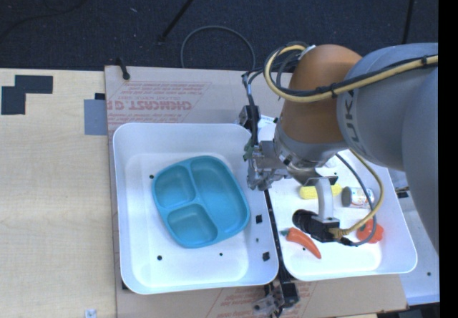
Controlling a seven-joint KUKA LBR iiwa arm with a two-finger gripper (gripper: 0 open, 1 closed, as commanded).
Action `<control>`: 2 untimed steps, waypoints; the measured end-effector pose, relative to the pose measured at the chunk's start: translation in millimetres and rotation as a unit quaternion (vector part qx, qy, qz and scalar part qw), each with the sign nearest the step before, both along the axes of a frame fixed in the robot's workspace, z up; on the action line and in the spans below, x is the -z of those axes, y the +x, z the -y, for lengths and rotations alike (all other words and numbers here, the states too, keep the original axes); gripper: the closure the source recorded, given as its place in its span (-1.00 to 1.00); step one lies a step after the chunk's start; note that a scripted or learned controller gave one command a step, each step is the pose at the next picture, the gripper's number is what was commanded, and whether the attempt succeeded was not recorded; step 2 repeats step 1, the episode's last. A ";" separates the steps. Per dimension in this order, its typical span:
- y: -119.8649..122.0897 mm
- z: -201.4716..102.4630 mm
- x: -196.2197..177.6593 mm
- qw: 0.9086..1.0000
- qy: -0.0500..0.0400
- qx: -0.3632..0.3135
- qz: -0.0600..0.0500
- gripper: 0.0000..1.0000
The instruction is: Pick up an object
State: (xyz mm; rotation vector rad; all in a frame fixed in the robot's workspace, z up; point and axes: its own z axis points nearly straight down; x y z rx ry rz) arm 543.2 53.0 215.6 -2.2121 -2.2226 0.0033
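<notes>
- Objects: orange carrot-like piece (303,241) in right bin (401,259), blue tray (199,199) in left bin (136,238).
- Gripper (259,170) over the divider; grip state: can't tell.
- I judge we're at approach; next, descend toward 4 o'clock.

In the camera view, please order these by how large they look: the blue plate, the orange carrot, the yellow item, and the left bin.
1. Left bin
2. Blue plate
3. Orange carrot and yellow item: both small and partly hidden by the arm, so I leave them unranked.
</notes>
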 end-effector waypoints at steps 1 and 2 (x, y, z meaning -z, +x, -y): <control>-24.2 -49.8 -13.3 1.000 0.000 0.000 0.000 1.00; -24.2 -49.8 -13.3 1.000 0.000 0.000 0.000 1.00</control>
